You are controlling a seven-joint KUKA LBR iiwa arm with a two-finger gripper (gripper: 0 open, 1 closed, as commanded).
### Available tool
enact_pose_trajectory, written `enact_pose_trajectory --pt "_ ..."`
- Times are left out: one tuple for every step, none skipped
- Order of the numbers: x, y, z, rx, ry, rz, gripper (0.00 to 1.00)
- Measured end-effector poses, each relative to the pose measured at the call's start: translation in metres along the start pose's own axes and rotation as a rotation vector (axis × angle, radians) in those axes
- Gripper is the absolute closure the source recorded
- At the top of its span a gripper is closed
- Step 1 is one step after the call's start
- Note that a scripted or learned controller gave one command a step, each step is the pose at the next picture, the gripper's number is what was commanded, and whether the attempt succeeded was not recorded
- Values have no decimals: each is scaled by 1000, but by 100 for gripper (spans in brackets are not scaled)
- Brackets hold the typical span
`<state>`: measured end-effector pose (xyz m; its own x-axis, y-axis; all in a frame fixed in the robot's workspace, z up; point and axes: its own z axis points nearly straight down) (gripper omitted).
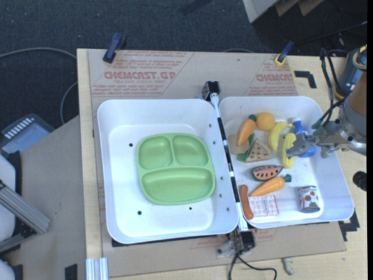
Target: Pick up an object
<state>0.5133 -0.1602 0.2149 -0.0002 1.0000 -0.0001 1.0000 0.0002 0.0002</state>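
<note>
The right white bin holds several toy foods. Among them are a yellow banana, an orange fruit, two carrots and a sandwich wedge. A watermelon slice, a hot dog, a red cracker pack and a small can lie there too. My gripper reaches in from the right, low over the bin and right beside the banana's right side. Nothing is visibly lifted.
The left white bin holds a green divided plate. A black hinge strip runs between the bins. The bench edge carries blue and yellow clamps. The arm's grey wrist hangs over the right bin's edge.
</note>
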Motion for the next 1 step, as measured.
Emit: enact_pose_trajectory --pt "15 48 114 -17 -8 0 0"
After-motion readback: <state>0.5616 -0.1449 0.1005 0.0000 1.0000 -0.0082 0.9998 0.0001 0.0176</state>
